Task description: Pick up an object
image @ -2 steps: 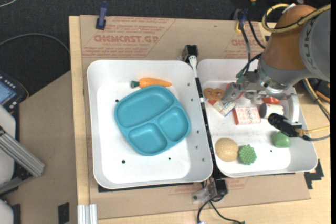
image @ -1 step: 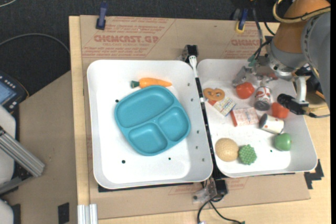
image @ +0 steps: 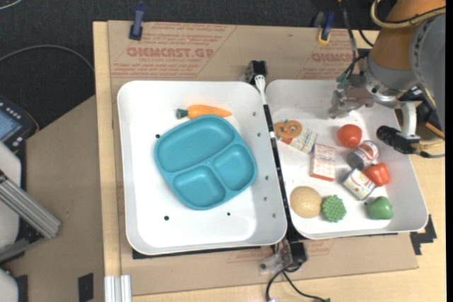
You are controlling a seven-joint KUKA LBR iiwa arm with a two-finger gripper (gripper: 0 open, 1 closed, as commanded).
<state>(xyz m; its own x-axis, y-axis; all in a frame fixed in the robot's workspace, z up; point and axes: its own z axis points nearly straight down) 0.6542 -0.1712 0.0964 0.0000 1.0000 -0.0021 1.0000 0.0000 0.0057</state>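
My gripper hangs over the far part of the right bin, below the orange-banded wrist. It is a little above and left of a red tomato. Nothing shows held in it. Near the tomato lie a small can, a red pepper, a second can and a green pepper. A red and white carton, a round orange-faced packet, a tan bun and a green broccoli lie further left.
The left bin holds a teal divided plate and a carrot just behind it. A black divider runs between the bins. Cables and the arm's body crowd the right edge.
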